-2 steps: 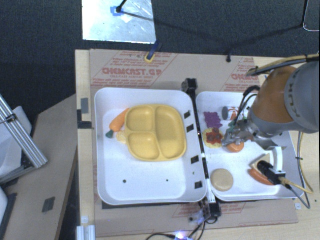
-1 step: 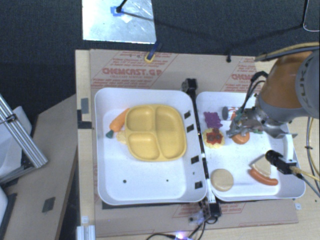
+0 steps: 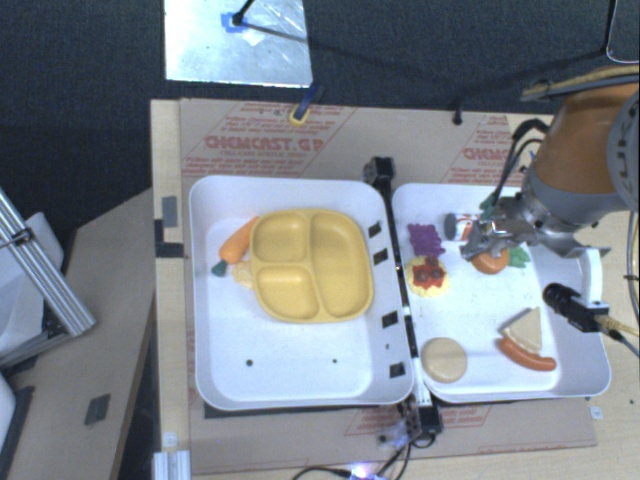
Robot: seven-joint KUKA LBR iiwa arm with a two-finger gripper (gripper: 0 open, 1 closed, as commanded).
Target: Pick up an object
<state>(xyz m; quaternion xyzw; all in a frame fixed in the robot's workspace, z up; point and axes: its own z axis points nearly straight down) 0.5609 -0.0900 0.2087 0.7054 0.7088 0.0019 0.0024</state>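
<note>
The gripper (image 3: 487, 240) sits low in the right bin (image 3: 570, 383), directly above an orange, tomato-like toy with a green leafy bit (image 3: 492, 262), and that toy looks like the object it is going for. It lies right under the fingertips, touching or nearly so; whether the fingers are spread, closed or clamped on it cannot be told from this slanted look down, because the wrist and its cabling cover the tips. Just beside the gripper, toward the divider between the bins, lie a purple grape cluster (image 3: 425, 237) and, a little nearer the camera, a red and yellow piece (image 3: 428, 275). Farther from the gripper, along the near side of the bin, are a triangular sandwich wedge (image 3: 523, 326), a sausage (image 3: 527, 356) touching it, and a round tan cookie (image 3: 444, 359). Well apart, across the divider, the left bin (image 3: 225, 363) holds a yellow divided plate (image 3: 304, 265) with a carrot (image 3: 238, 239) against its far edge. The main risk, as I judge it, is a glancing grasp: the toy is round and smooth, so fingers closing off-centre could squeeze it sideways and out. Its green leaf could also catch one finger alone, and a lift would then come up without it.
</note>
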